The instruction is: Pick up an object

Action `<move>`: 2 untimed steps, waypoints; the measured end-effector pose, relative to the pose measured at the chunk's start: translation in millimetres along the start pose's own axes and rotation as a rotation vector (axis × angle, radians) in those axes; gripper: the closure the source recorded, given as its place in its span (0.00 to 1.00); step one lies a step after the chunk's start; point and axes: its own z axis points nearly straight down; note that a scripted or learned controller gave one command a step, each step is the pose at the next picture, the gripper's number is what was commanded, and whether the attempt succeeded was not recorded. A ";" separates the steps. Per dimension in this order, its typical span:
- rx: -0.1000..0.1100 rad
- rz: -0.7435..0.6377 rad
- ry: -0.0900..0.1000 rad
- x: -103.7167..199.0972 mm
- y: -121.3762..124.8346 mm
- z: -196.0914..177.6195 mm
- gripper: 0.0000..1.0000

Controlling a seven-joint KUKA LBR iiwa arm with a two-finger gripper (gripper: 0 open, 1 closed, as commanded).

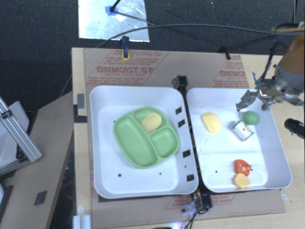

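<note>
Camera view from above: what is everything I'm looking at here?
bins: two, white, side by side on the bench
divided plate: one, green, left bin
yellow piece: one, on the plate's upper compartment
yellow piece: one, right bin, upper left
green ball: one, right bin, upper right
white-grey block: one, just below the ball
red piece: one, right bin, lower part
orange-yellow piece: one, below the red
gripper: one, grey, above the green ball
</note>
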 end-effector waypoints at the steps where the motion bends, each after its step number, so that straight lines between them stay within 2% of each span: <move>1: 0.002 0.001 0.001 -0.4 -10.3 52.8 0.00; 2: 0.001 0.001 0.001 0.6 -11.1 94.0 0.00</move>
